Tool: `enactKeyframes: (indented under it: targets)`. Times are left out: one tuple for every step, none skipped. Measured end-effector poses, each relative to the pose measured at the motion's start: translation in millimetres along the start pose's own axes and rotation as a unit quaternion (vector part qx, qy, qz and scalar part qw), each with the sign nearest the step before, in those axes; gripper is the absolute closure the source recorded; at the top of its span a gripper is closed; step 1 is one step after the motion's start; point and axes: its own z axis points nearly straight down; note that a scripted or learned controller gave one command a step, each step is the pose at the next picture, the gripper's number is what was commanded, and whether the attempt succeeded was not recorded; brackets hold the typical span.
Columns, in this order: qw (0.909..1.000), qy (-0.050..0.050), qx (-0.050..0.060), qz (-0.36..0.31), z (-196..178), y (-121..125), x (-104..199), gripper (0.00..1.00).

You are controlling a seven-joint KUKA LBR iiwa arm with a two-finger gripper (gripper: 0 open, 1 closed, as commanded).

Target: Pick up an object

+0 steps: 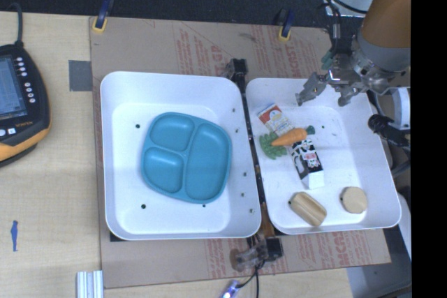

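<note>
robot lab: teach pendant (21, 98), clamped cardboard (174, 45) on bench.

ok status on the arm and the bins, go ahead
End effector open, above right bin's far edge, holding nothing. Carrot, cow-print carton and wooden pieces lie untouched. Nothing blocking the carrot.

One fixed camera looked down at a slant on the bench (56, 220) from well above, far enough to take in both bins, left (119, 150) and right (370, 171) (the arm (387, 17) entered from the right edge).
</note>
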Motion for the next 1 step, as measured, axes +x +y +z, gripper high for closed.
enactKeyframes:
  targets:
    - [1.0000,0.000,-0.002,0.001,134.9,-27.9,-16.6,0.00]
